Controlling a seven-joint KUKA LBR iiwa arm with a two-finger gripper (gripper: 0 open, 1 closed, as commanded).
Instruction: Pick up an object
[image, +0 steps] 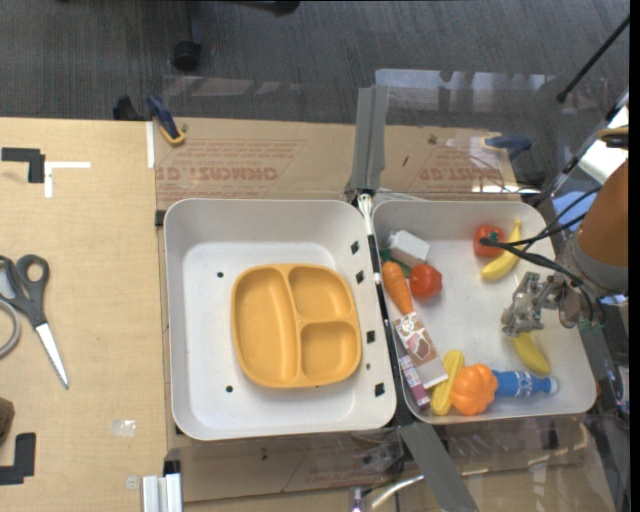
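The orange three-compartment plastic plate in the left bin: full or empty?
Empty. The orange three-compartment plastic plate shows bare orange in all three sections.

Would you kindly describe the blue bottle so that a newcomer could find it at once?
Look in the right-hand white bin, at its near edge. The blue bottle lies on its side there, between the orange pumpkin and the bin's right corner, below a banana. It is the only blue thing in that bin.
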